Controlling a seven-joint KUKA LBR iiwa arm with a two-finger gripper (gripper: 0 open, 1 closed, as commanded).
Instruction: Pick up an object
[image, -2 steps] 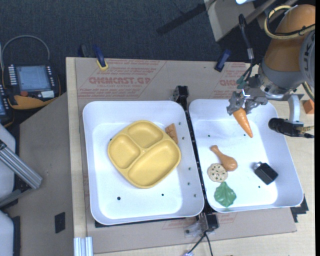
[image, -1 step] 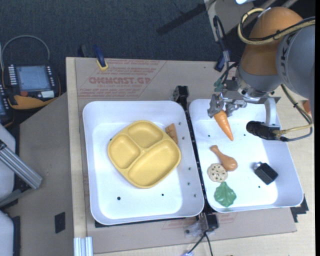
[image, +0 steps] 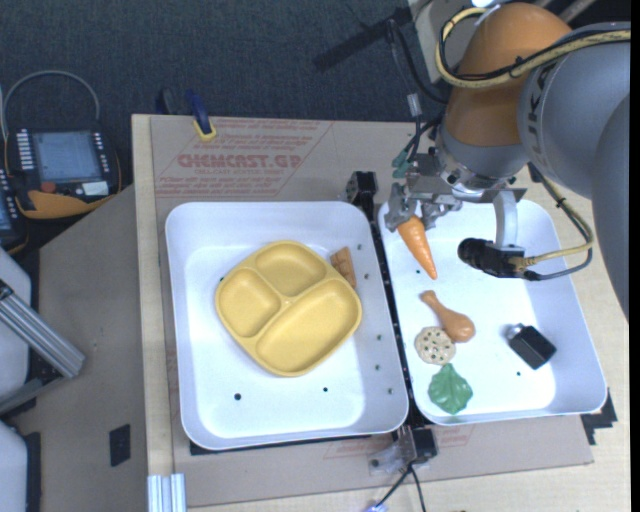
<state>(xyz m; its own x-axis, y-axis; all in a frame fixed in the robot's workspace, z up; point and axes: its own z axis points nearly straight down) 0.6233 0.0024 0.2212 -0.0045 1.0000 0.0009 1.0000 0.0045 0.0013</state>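
In the right bin, near to far, lie a green leaf, cookie, drumstick and black block, beyond which the gripper is closed on the carrot top, lifting it beside the bin divider.

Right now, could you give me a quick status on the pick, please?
Claw over right bin, on toy carrot's top end. Grip unconfirmed. Drumstick, cookie nearby, apart.

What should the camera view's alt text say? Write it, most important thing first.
The pincer hangs over the right bin at a carrot's top, above a drumstick, cookie and green leaf. The left bin holds a yellow divided plate.
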